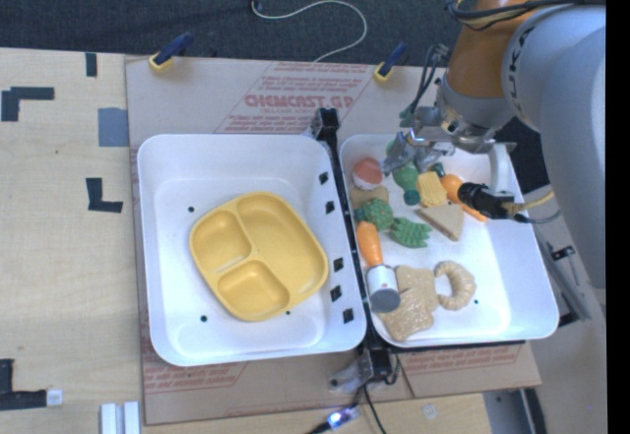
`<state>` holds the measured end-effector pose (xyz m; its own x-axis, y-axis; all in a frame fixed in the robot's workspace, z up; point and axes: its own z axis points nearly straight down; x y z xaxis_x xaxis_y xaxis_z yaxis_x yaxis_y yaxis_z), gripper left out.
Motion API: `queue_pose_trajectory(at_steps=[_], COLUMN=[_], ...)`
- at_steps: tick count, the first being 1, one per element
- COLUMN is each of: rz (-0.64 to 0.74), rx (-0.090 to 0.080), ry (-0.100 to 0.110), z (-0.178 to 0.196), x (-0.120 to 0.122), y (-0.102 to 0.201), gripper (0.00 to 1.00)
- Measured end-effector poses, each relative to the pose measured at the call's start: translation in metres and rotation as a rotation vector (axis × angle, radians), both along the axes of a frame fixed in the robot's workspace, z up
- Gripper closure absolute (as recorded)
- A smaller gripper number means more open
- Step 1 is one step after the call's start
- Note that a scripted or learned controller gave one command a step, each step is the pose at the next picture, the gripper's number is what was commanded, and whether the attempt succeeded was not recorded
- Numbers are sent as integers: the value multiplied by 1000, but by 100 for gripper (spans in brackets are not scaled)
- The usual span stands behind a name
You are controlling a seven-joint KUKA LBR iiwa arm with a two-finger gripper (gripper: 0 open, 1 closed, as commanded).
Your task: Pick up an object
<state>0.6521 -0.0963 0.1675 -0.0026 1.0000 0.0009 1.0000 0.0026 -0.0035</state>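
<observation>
Grey metal and an orange band mark the arm (551,48), reaching in from the right, with the gripper (414,155) low over the far left part of the right bin (522,319). Cannot tell whether open or shut, nor whether anything is held: dark cables and metal parts crowd the tip from this angle.

Just under the jaws and toward the camera, sitting close together:
- a green piece (409,177), touching or nearly touching the tip
- a yellow block (431,190), just to the right of that
- an orange piece (452,188), beside the yellow block on its right

Left of the jaws, near the bin's inner wall: a red and white round piece (367,171).

Further toward the camera from the jaws:
- a tan bread slice (444,219)
- a green broccoli-like piece (374,214)
- a green leafy piece (410,233)
- a carrot (368,244), lying lengthwise beside the left wall

Well apart from the jaws, at the near end of the same bin:
- a grey cylinder (382,287)
- a tan flat biscuit (411,304), touching the cylinder's right side
- a pale ring-shaped pastry (455,284), resting against the biscuit

Far to the left of the jaws, in the left bin (157,225): a yellow divided tray (258,255), lying flat and turned at a slant to the bin's walls.
</observation>
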Motion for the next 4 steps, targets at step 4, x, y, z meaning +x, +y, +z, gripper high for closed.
queue_pose_trajectory(at_steps=[4], rz=[2], rx=[0], ry=[9], z=[40], x=[-116], y=[95], gripper=[100])
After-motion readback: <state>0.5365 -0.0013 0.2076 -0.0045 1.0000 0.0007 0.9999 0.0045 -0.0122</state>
